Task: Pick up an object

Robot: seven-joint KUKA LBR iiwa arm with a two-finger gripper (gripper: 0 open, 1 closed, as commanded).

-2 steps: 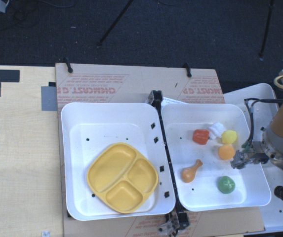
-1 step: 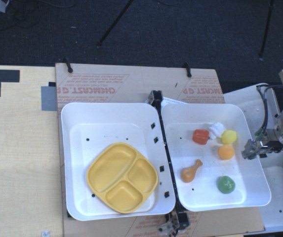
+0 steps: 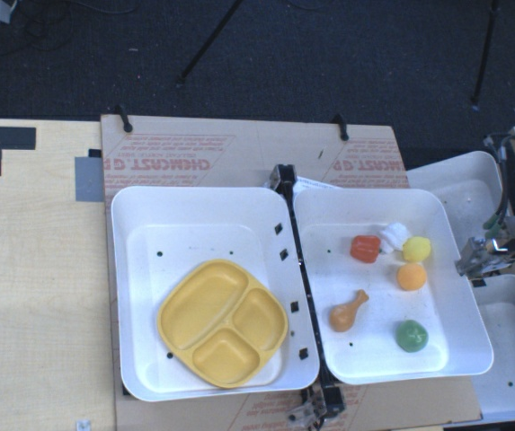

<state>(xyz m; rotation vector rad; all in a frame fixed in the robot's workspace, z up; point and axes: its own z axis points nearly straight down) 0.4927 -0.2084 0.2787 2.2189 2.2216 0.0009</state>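
The right bin [image 3: 459,348] holds several small toy foods. A red piece [image 3: 365,249] lies beside a crumpled white piece [image 3: 394,235] and a yellow ball-like fruit [image 3: 417,249]. Just below them is an orange fruit [image 3: 411,277]. A tan toy drumstick [image 3: 348,312] lies near the bin's middle, and a green round piece [image 3: 411,336] sits at the front right. My gripper [image 3: 483,259] is outside the right bin's right wall, level with the orange fruit and apart from all the toys. Nothing shows in its grasp.
The left bin [image 3: 140,241] holds a yellow divided plate [image 3: 223,322]. A black divider [image 3: 298,277] runs between the two bins. Cardboard lies under the bins, with a wooden benchtop [image 3: 32,285] to the left and a white surface [image 3: 500,330] to the right.
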